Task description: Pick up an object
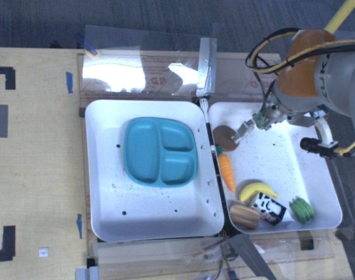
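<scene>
The right bin (317, 174) holds several objects. A brown round-headed utensil (224, 137) with a silvery handle lies at its upper left. An orange carrot (226, 172) lies along the left wall. A yellow banana (257, 190), a black-and-white item (268, 209), a tan wooden piece (244, 216) and a green ridged item (301, 209) sit along the front. My gripper (262, 121) hangs over the upper part of this bin, just at the outer end of the utensil's handle. Whether it touches the handle is unclear.
A blue divided plate (161, 151) lies in the left bin (101, 203). The ridge between the bins (214, 168) runs beside the carrot. A clear plastic wall (142, 69) stands behind the bins. Cables loop over the arm's orange band (305, 63).
</scene>
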